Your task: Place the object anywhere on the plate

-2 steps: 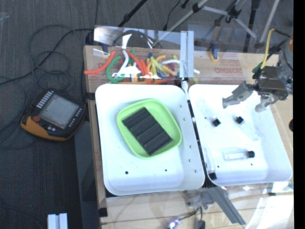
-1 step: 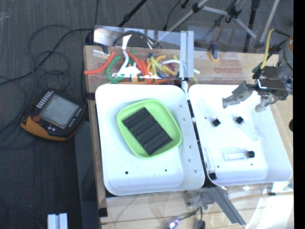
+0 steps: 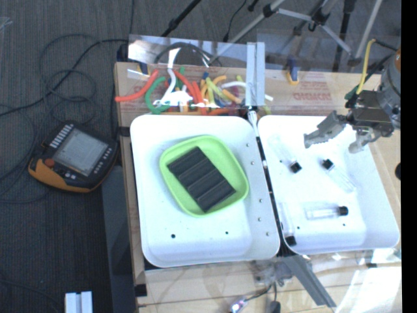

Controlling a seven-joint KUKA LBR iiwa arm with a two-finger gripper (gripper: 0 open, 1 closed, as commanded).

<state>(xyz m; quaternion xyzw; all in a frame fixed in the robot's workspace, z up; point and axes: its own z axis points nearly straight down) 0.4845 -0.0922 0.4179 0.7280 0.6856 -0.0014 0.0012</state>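
One dark ridged slab [image 3: 201, 178] lies diagonally across the plate [image 3: 234, 160].

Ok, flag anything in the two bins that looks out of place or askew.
The dark ribbed block lies diagonally on the green plate in the left bin. In the right bin, clear vials lie scattered at different angles. The gripper hovers open above them, holding nothing.

A robotics lab: teach pendant [image 3: 73, 157] on carpet, tripod legs [image 3: 306, 12], cables, white bins [image 3: 195, 253]
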